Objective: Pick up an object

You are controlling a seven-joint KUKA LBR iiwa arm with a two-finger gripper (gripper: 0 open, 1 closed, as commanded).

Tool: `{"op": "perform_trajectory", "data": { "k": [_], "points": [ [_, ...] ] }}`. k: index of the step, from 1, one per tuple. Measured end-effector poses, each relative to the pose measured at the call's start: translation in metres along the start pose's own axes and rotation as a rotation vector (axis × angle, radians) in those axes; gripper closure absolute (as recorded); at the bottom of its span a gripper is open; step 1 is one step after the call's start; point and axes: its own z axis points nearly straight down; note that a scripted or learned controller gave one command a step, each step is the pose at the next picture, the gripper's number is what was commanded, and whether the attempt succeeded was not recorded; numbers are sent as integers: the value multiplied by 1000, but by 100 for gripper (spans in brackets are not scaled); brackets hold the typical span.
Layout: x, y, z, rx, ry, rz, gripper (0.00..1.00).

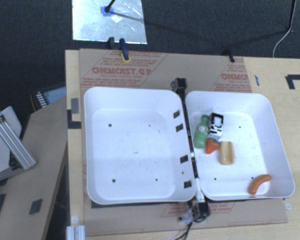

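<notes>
Several small objects lie in the right bin (270, 134). A green bottle (201, 130) lies along the bin's left wall. Beside it is a black-and-white object (215, 125), with a small orange-red piece (211, 146) just below. A tan bread-like piece (226, 152) lies right of that. An orange sausage-shaped object (259, 183) rests near the bin's front right corner.
The left bin (100, 104) adjoins the right one along a black hinge strip (188, 139). Both sit on a cardboard sheet (140, 69) on the bench. A shiny metal plate (109, 13) lies beyond the bench at the back. An aluminium frame (10, 139) stands at the left.
</notes>
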Motion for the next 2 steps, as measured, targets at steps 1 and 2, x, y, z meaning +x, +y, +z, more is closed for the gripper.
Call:
{"op": "perform_trajectory", "data": {
  "k": [1, 2],
  "points": [
    [42, -3, 128, 18, 9, -1, 100],
    [-2, -2, 72, 1, -1, 7, 100]
  ]
}}
